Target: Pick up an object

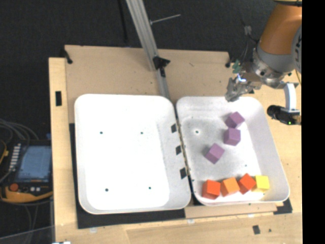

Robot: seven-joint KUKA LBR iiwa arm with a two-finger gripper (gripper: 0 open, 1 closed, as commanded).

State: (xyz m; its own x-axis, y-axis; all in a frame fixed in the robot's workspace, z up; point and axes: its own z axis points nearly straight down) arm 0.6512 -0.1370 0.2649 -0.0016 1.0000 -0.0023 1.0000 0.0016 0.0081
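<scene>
Pincer point(234, 93) work has not begun on any block: the tool hangs over the far rim of the right bin point(269, 136), at about one o'clock from that bin's middle, and nothing sits between its tips; whether they are spread or pressed together cannot be told at this size. Below it, toward six o'clock, three purple cubes lie loose and apart from one another: the upper purple cube point(234, 119) nearest the tool, the middle purple cube point(232, 135) just under it, and the lower purple cube point(214, 152) off toward seven o'clock. Along the near wall sits a row touching side by side: a red-orange block point(211, 188), an orange block point(229, 186), a red block point(247, 182) and a yellow block point(262, 182). Packed so tightly against the wall, that row likely leaves little room for a grasp, so the free-standing purple ones look the easier targets. The left bin point(86, 151) lies at nine o'clock, well apart from the arm.
</scene>
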